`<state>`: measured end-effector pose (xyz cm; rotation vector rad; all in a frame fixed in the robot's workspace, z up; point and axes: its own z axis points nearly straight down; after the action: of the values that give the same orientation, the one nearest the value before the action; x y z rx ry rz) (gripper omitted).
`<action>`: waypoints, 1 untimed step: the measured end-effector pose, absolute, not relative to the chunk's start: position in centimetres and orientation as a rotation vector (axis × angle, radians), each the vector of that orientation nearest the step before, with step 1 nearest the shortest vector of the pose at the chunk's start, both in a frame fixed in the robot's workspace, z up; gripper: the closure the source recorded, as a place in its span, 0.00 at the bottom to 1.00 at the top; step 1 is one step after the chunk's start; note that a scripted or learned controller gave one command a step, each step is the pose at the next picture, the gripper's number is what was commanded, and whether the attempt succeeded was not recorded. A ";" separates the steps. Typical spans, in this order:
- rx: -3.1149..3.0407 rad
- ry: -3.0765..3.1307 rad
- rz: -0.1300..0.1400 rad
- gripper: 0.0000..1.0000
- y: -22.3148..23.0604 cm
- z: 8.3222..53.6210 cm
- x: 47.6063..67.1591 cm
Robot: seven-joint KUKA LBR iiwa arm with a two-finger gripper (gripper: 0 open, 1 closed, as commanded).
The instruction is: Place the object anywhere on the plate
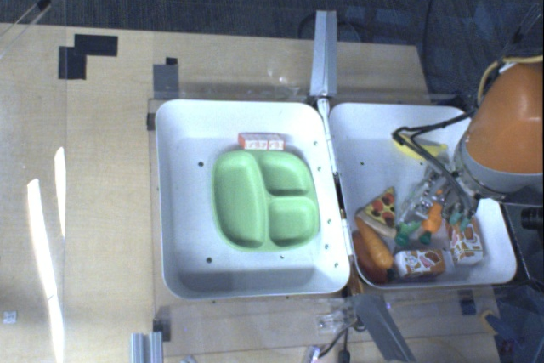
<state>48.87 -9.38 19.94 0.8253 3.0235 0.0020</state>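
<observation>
A green divided plate (265,198) lies in the middle of the left bin (183,183). My gripper (431,210) is down in the right bin (365,140), among a cluster of toy foods. Right at it are a small orange carrot-like piece (434,218) and a green piece (410,229). Whether anything is held cannot be made out. The arm's orange band (510,119) hangs over the bin's right side and hides part of it.
The right bin also holds a pizza slice (387,207), a brown bun-like piece (374,249), two small cartons (419,263) (466,242) and a yellow item (422,149). A small red and white box (261,142) lies just behind the plate. A metal divider (325,64) separates the bins.
</observation>
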 end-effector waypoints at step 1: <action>0.275 3.122 0.001 1.00 -11.2 18.1 49.8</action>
<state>49.81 -11.15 18.11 0.2746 3.1220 0.0007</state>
